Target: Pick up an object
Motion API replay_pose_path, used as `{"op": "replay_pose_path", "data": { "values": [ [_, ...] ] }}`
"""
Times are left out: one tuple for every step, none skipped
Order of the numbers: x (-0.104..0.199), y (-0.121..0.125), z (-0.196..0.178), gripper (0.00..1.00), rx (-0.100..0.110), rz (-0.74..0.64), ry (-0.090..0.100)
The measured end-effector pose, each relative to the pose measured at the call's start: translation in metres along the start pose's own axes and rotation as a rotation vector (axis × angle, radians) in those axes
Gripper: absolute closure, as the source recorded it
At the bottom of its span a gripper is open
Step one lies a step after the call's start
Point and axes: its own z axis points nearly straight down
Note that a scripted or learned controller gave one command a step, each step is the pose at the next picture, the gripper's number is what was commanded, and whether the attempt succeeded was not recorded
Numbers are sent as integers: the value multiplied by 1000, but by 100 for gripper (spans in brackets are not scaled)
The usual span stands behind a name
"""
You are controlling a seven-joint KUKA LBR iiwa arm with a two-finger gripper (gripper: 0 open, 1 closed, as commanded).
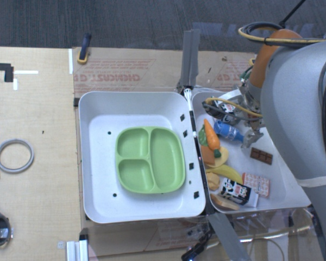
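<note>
We see the grey arm [299, 107] hiding much of the right bin [277, 192]. The gripper [254, 137] hangs by the blue object [228, 130]; whether it grasps anything, we cannot tell.

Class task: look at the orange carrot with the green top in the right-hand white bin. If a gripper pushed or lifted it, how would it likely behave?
The orange carrot with the green top looks like moulded plastic, so probably stiff and light. Its round, tapered body might slip or roll.
</note>
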Motion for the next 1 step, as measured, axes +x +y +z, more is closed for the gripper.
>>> {"op": "replay_pose_path", "data": {
  "values": [
    [1, 1, 0, 0, 4, -1, -3]
  ]
}}
